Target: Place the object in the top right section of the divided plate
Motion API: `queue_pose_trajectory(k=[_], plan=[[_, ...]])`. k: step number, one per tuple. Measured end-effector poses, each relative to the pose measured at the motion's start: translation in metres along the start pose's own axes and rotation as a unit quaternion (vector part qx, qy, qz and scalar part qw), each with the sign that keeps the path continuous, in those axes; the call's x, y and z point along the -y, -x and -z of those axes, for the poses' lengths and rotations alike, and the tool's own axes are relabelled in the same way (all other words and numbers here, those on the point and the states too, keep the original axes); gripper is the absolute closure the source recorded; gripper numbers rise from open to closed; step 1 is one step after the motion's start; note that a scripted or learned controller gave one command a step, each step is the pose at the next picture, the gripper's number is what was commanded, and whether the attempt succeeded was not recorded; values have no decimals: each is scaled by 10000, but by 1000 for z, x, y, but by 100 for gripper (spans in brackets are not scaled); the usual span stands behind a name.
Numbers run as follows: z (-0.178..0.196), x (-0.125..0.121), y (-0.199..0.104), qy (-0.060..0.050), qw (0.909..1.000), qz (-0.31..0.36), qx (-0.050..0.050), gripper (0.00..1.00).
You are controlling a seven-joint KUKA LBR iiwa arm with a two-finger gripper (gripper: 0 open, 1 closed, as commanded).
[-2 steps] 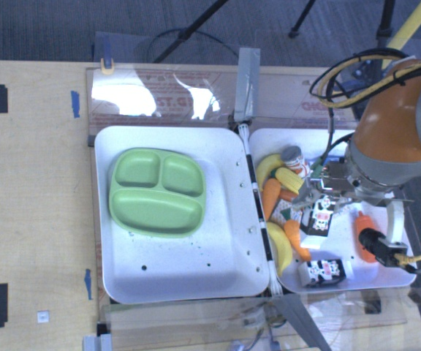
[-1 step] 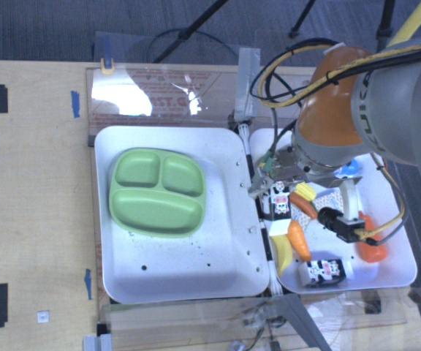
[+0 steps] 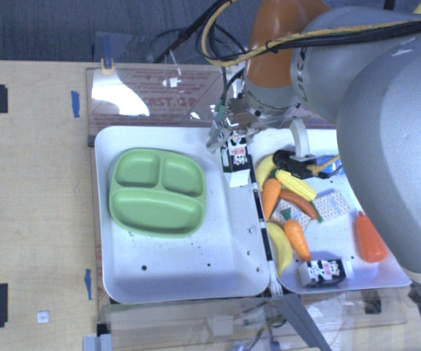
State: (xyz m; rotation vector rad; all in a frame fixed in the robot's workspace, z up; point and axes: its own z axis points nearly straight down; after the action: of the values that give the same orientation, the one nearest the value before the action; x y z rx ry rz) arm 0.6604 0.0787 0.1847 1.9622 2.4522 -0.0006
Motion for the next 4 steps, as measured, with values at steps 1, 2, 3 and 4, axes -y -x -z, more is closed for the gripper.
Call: queue_pose_trajectory(k=[1, 2, 3, 4], plan=[[-30, 21, -104, -20, 9991, -434, -6, 100], [-84, 13, -134, 26, 9951, -986, -5, 100], [-84, 13, -134, 25, 9951, -984, -4, 0], [-71, 10, -136, 63, 9952, -972, -13, 100]])
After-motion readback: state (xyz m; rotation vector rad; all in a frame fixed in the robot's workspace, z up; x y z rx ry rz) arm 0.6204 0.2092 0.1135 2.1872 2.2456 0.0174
